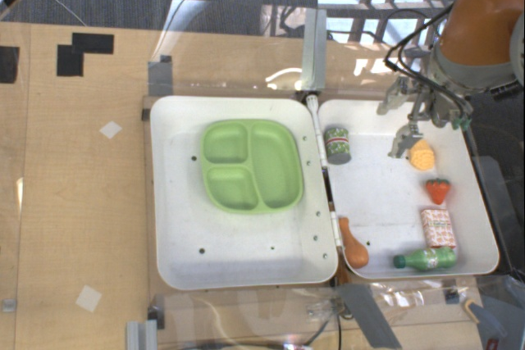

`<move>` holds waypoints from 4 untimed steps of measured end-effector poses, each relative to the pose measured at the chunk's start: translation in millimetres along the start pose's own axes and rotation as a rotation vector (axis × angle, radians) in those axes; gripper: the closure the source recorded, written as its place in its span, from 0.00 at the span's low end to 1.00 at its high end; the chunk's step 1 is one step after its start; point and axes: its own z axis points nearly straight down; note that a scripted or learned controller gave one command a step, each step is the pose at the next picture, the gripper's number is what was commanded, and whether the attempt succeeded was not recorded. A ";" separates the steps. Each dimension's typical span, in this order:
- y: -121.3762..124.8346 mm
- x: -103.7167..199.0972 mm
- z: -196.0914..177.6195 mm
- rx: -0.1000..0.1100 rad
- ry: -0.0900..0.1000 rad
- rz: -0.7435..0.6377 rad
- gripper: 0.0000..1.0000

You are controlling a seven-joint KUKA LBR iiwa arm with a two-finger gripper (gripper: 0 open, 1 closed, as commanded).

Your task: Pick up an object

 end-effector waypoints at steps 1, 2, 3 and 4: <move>-17.7 -14.9 91.7 -0.002 0.009 0.057 0.00; -12.4 43.2 112.5 0.001 -0.002 0.455 0.00; -11.4 38.3 97.4 0.000 -0.017 0.447 1.00; 18.5 32.7 24.7 -0.001 -0.004 0.608 1.00</move>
